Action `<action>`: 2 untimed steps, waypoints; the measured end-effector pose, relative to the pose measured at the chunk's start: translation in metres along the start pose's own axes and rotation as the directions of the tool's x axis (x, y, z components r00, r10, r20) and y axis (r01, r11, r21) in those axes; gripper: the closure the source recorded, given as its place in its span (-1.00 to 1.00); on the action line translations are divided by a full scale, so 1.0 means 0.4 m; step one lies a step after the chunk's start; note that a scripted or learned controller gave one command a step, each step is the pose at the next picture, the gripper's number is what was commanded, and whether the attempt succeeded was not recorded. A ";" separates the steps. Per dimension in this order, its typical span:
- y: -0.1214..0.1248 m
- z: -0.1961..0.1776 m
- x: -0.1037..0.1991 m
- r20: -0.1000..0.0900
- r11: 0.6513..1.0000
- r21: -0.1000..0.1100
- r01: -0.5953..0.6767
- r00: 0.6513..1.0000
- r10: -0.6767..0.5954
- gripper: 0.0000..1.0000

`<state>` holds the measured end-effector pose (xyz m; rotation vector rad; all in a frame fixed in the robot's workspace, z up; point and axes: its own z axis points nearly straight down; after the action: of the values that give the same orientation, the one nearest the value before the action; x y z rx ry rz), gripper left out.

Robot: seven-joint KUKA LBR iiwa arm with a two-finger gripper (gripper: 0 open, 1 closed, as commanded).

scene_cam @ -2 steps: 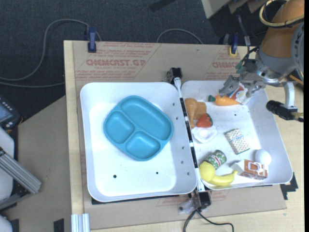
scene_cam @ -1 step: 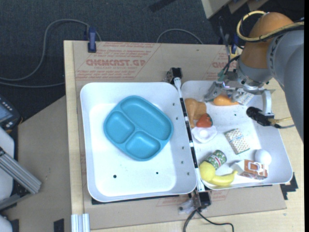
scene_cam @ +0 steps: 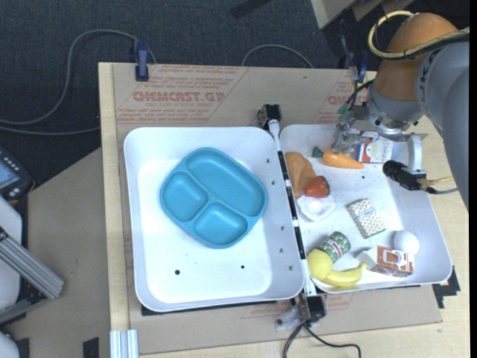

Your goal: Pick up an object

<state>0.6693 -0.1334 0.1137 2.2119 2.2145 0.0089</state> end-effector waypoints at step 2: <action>0.002 0.057 -0.063 -0.009 1.000 0.003 0.000 1.000 0.000 -1.00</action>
<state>0.6705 -0.1585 0.0911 2.2182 2.2201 0.0154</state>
